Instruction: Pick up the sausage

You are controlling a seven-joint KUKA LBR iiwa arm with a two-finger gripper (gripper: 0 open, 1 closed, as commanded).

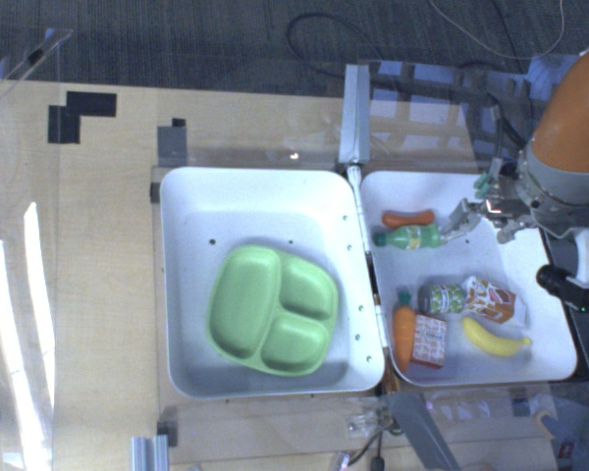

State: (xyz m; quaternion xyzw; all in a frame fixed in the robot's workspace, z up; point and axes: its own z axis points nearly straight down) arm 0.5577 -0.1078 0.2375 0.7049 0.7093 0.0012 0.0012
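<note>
The sausage (pixel 407 219), a short orange-red piece, lies at the back left of the right bin (pixel 560 361), close to the divider. Just in front of it lies a green bottle (pixel 409 237) on its side. My gripper (pixel 484 224) hangs over the back middle of the right bin, to the right of the sausage and apart from it. It is open, with nothing between its fingers. One fingertip (pixel 459 220) points towards the bottle's right end.
The right bin also holds a carrot (pixel 403 330), a red box (pixel 430 341), a can (pixel 442 297), a juice pouch (pixel 491 302) and a banana (pixel 496 340) at the front. A green divided plate (pixel 272 309) sits in the left bin (pixel 187 263).
</note>
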